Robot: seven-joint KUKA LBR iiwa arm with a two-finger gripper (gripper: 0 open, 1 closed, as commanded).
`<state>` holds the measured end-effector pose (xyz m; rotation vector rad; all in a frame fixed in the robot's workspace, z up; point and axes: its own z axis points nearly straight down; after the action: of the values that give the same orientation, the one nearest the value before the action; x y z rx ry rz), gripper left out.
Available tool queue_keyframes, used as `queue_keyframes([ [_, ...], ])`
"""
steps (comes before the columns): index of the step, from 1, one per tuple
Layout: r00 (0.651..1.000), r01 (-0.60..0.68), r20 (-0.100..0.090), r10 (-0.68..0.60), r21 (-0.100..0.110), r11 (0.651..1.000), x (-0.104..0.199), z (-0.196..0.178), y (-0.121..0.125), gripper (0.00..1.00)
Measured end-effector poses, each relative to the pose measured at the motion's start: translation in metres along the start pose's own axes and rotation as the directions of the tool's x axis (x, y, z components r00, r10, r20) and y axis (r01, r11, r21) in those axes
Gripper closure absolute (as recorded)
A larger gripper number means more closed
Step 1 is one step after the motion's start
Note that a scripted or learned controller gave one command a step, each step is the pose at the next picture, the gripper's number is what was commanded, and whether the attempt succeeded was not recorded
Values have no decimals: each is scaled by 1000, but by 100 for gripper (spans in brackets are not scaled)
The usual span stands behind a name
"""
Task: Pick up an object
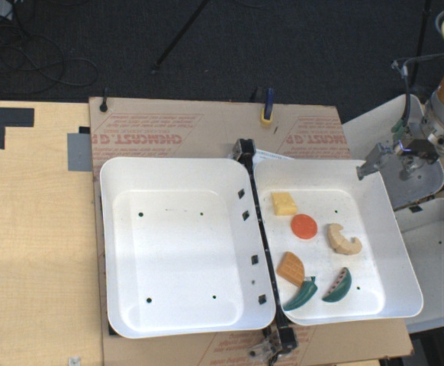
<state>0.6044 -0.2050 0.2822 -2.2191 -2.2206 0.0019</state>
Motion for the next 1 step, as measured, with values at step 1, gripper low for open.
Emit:
queue_keyframes([
  [1, 1000, 2, 0, -2, 0, 1000, 0, -10, 0, 100],
])
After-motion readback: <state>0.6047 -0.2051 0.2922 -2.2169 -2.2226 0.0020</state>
